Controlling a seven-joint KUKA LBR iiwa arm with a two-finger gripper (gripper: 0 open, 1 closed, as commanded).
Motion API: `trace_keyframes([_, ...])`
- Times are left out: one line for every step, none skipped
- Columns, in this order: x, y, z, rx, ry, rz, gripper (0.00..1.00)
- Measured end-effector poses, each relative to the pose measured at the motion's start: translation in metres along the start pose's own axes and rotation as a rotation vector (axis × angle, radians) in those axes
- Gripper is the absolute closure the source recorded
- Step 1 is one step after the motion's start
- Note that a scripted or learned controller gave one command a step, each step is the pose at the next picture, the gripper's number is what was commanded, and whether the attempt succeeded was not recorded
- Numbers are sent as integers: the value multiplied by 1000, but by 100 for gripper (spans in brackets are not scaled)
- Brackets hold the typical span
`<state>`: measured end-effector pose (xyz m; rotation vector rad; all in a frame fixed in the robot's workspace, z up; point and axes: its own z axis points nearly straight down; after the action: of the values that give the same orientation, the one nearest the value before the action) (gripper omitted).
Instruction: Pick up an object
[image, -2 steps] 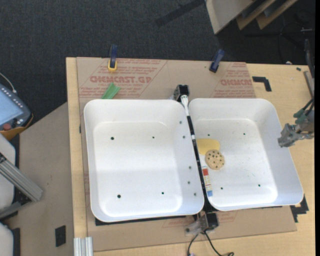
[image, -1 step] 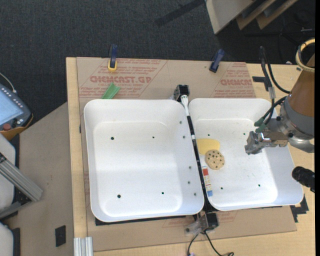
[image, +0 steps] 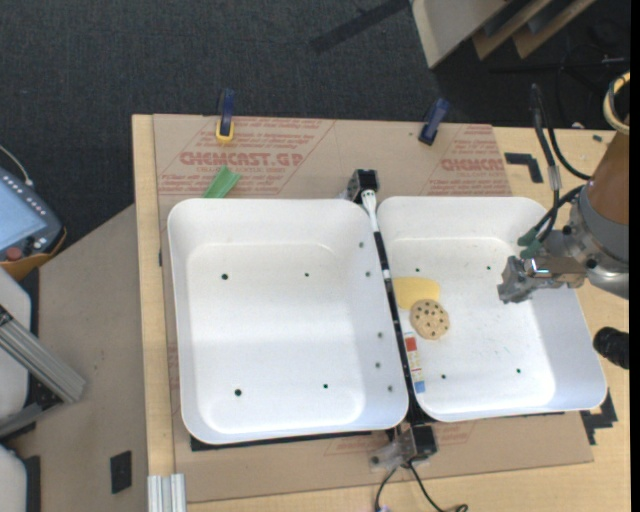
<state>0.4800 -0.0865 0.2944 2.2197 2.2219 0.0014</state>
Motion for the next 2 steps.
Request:
trace_keyframes([91, 0, -10, -2, 3, -10, 100])
trace_keyframes([86, 1, -20, -4, -1, 0, 100])
